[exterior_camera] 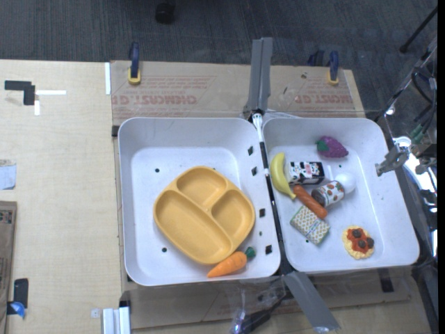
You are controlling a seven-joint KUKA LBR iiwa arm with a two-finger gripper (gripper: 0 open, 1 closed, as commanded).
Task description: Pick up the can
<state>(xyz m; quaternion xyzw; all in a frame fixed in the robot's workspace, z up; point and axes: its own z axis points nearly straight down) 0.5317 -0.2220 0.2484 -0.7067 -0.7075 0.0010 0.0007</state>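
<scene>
Two white bins side by side. The can point(331, 193) is pretty much dead centre of the right bin point(389, 245), lying on its side with its dark end facing roughly 8 o'clock. A white rounded thing point(345, 182) sits right against it at about 1 o'clock; I can't make out what it is.

Around the can, going by the clock:
- 12 o'clock: a purple bunch of grapes point(332, 147), well apart, up near the far wall
- 10 o'clock: a black-and-white cow-print carton point(306, 172), lying flat
- 9 o'clock: a banana point(279, 175) along the bin's left wall
- 8 o'clock: a small orange carrot point(310, 202) that looks to be touching the can, or just about
- 7 o'clock: a checkered block point(309, 225), tilted
- 5 o'clock: a little pizza point(358, 242) near the front corner

The gripper point(391, 163) is at about 2 o'clock from the can, by the right rim of that bin and well apart from it. It's small and blurry against the clutter there — honestly can't tell how open the claw is, and nothing I can see is in it.

The left bin point(139, 186) has a yellow divided plate point(203, 214) in the middle, with a bigger carrot point(228, 264) at its 5 o'clock, touching the plate's edge.
</scene>
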